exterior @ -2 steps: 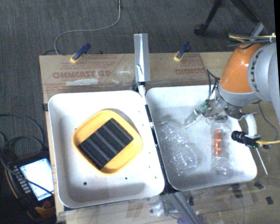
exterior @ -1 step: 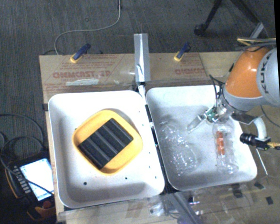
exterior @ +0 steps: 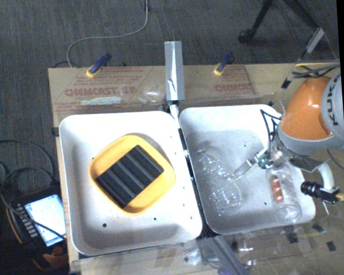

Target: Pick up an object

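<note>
Looking down at a slant on two white bins sitting side by side on the table (exterior: 98, 89). Lying in the left bin (exterior: 78, 228): a yellow tray with black ribbed insert (exterior: 132, 173). Lying in the right bin (exterior: 218, 119): a crumpled clear plastic container (exterior: 217, 178) and a clear bottle (exterior: 280, 192). Reaching in from the right, the arm (exterior: 308, 115), its jaws (exterior: 266, 159) hovering just above the bottle.

i see two bins side by side: in the left bin (exterior: 74, 170) a ridged tray (exterior: 132, 173) lies near its middle. in the right bin (exterior: 229, 121) a crumpled plastic bottle (exterior: 216, 181) lies left of centre, and a small bottle (exterior: 280, 192) lies at the near right (just under the arm (exterior: 309, 118)).
</note>
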Available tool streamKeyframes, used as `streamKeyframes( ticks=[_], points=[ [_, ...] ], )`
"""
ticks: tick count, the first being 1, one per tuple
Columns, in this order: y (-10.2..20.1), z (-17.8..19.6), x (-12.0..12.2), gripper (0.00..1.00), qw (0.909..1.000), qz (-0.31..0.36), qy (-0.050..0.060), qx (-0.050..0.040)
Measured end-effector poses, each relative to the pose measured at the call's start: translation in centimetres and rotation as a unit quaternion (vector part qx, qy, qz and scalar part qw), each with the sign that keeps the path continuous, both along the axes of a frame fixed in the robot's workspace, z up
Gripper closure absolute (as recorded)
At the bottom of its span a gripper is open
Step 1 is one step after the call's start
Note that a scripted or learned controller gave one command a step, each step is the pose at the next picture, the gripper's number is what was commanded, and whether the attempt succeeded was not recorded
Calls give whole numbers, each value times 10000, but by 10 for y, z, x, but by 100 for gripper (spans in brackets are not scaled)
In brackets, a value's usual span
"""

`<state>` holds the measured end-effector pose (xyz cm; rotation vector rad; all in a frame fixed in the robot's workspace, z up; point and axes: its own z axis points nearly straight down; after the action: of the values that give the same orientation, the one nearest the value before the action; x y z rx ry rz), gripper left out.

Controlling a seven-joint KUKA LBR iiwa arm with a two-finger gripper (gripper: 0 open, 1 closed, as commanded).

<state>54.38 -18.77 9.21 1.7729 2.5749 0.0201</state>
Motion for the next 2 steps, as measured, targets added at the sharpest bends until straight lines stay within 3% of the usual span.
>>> streamKeyframes(
  ticks=[1,2],
  points=[
    [-5,21,43,0,9947,-1020,103,3],
    [-26,2,-11,0,9965,-833,56,15]
  ],
)
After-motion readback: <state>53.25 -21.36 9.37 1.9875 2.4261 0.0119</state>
